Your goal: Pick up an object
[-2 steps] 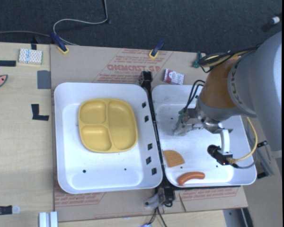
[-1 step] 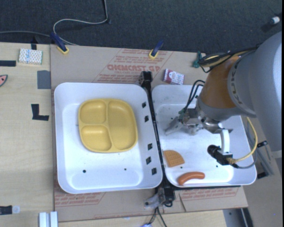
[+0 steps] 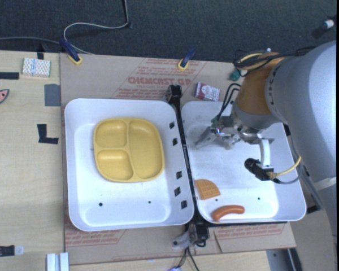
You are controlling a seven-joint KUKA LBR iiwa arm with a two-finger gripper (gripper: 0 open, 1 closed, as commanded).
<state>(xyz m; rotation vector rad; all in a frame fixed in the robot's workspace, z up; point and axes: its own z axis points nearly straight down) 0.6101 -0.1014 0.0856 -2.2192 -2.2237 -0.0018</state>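
Right bin (image 3: 282,208): the far-left floor is taken up by the gripper (image 3: 205,138). The near half is mostly open floor, w/ a toast piece (image 3: 207,189) just beside the left wall and a sausage (image 3: 227,212) near the near rim, apart from each other.

Left bin (image 3: 79,168): a yellow tray (image 3: 128,149) sits in the far half; the near strip is bare.

The arm (image 3: 271,89) enters from the right, w/ its wrist over the right bin's far side and fingers pointing left, approx. toward the divider. Fingers appear spread, nothing between them, though the view is blurry here. Both food items lie well apart from the gripper, on its near side.
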